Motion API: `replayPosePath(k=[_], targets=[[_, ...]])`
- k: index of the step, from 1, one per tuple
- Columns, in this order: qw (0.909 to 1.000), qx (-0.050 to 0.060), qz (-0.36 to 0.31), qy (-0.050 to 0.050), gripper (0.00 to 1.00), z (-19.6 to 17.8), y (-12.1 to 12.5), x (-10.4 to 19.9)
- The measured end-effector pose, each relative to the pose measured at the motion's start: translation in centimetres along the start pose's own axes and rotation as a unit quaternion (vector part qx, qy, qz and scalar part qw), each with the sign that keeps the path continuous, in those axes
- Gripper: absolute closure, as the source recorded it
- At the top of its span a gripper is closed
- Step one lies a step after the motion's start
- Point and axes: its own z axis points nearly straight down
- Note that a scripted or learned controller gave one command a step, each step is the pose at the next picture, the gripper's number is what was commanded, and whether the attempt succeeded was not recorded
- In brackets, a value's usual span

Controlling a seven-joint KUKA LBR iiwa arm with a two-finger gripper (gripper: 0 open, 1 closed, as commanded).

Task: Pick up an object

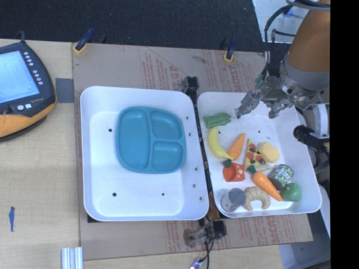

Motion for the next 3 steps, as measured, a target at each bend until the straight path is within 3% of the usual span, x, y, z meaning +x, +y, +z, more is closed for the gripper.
replayPosePath(k=[1, 2, 3], targets=[[1.0, 0.001, 0.0, -0.001, 0.0, 14.6, -0.1, 0.3], [1.0, 0.001, -0.002, -0.002, 1.0, 13.5, -0.1, 0.2], [1.0, 0.0, 0.0, 0.0, 1.0, 6.0, -10.8, 2.6]])
